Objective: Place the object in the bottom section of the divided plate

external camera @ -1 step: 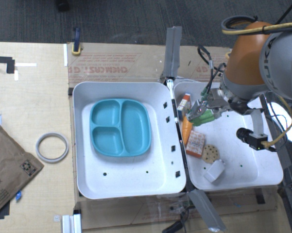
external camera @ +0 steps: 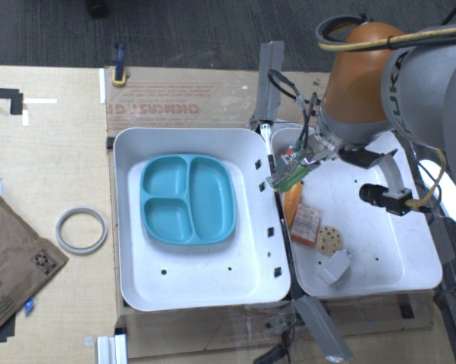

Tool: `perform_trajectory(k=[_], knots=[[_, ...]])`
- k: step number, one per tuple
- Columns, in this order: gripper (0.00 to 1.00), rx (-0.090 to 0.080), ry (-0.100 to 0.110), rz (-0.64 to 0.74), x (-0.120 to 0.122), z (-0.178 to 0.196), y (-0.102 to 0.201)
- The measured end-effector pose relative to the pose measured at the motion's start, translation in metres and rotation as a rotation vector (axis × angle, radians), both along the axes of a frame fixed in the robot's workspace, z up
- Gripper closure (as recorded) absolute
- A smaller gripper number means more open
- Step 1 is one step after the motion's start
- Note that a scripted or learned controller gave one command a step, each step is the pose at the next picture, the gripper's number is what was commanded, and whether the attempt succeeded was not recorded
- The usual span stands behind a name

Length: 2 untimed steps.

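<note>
Two shallow white bins sat side by side on the bench. The left bin [external camera: 125, 226] held a teal divided plate [external camera: 188, 199], lying flat near its middle. The plate had one long section on its right and two smaller ones on its left, one far and one near.

Four loose things lay in the right bin [external camera: 394, 256], all in its left half and apart from the plate, with the two bin walls between them. An orange piece [external camera: 292, 201] lay closest to the left wall. An orange-red packet [external camera: 306, 224] touched it on the near right. A round speckled cookie [external camera: 329, 239] lay just beside the packet, and a small white block [external camera: 335, 265] lay a little nearer than the cookie.

The arm reached in from the right, its orange band above the far part of the right bin. The gripper [external camera: 290, 174] hung at that bin's left wall, right over the far end of the orange piece. Whether it was wide, narrow or holding anything could not be told from this view.

On the bare bench left of the bins lay a pale tape ring [external camera: 60, 230] and, further left, a brown cardboard box [external camera: 11, 256].
</note>
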<state>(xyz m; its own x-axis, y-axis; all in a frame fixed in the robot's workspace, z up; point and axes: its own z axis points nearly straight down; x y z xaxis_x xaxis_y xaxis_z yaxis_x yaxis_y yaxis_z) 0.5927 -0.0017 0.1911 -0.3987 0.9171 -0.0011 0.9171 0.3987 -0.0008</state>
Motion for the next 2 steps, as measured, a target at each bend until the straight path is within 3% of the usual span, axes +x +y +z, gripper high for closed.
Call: perform_trajectory(k=[1, 2], knots=[[1.0, -0.001, -0.001, -0.035, 0.066, 0.008, -0.031], [1.0, 0.0, 0.002, -0.222, -0.011, 0.0, 0.031]])
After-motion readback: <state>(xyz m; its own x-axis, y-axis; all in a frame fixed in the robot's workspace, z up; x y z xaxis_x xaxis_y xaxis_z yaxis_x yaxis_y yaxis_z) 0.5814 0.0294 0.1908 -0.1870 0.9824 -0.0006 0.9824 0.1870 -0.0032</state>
